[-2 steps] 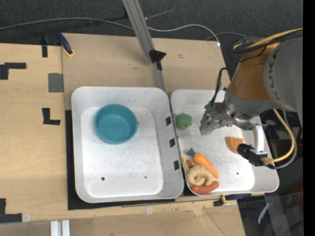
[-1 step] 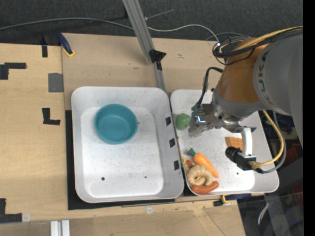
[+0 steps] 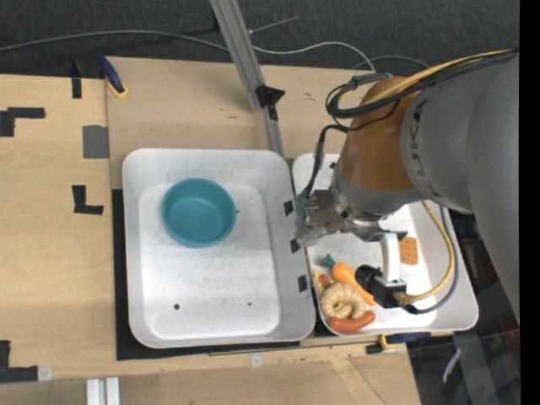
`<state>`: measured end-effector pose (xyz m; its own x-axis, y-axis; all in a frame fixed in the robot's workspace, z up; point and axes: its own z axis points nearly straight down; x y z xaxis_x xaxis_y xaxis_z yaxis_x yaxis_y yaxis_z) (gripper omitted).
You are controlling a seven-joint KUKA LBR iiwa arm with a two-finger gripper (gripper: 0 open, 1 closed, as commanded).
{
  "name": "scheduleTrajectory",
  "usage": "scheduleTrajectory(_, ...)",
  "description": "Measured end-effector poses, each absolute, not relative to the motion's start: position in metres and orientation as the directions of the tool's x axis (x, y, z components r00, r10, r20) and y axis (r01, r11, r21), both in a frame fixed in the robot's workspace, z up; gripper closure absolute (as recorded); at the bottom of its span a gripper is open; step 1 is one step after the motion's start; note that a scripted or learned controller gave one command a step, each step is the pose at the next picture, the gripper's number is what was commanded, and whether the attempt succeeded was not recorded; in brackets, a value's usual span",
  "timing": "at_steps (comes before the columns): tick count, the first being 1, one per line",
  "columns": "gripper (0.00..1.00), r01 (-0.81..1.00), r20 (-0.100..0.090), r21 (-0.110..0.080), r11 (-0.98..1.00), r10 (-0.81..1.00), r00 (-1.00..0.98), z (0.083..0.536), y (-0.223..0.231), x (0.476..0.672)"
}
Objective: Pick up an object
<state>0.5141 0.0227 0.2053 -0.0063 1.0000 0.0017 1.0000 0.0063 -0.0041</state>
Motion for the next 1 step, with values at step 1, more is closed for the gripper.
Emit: scheduleTrajectory(1, 1.00, 1.000, 0.002, -0.004, 0.007, 1.000, -0.007, 0.2105, 0.0668, 0.5022)
